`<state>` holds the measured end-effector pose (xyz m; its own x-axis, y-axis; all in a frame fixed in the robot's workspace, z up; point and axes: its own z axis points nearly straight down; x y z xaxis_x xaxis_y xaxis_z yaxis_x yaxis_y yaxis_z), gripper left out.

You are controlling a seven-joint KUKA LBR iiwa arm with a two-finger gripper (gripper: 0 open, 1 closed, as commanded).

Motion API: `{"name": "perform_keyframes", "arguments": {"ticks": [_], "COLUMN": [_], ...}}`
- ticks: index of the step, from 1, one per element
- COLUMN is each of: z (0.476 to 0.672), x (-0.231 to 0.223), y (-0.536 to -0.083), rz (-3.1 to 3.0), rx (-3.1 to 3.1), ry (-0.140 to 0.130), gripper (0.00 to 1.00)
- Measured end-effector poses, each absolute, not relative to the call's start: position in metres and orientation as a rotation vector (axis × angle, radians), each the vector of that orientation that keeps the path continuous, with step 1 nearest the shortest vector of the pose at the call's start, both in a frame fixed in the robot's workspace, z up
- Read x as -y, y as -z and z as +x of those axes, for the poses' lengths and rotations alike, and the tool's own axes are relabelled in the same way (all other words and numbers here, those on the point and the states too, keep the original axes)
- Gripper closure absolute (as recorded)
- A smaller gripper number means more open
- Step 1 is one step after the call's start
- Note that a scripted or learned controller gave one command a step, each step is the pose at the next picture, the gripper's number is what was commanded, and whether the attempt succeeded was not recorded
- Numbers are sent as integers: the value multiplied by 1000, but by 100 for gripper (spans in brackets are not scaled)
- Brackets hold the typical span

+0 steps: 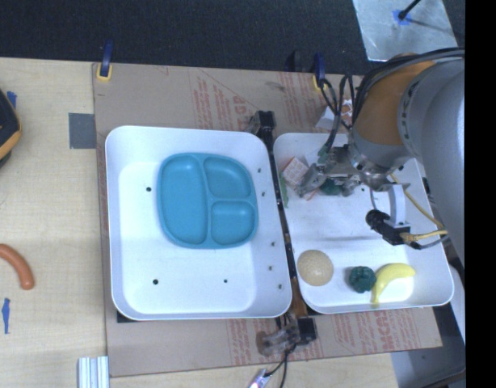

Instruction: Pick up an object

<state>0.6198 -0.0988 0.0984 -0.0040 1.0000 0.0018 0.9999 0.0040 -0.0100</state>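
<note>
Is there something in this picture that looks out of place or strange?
Yes. A toy sausage lies alone on the bench, left of both bins, while the banana, green piece and beige ball sit in the right bin.

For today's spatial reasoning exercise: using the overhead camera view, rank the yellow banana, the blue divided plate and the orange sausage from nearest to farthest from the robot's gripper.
1. Yellow banana: right bin, front corner, same bin as the gripper.
2. Blue divided plate: left bin, across the divide.
3. Orange sausage: on the bench, far left, outside both bins.
</note>
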Motion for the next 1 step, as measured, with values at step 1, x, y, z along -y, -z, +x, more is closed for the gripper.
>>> {"name": "perform_keyframes", "arguments": {"ticks": [1], "z": [652], "x": [127], "y": [-89], "rz": [-2205], "rx": [2208], "ry": [-21], "gripper": [0]}}
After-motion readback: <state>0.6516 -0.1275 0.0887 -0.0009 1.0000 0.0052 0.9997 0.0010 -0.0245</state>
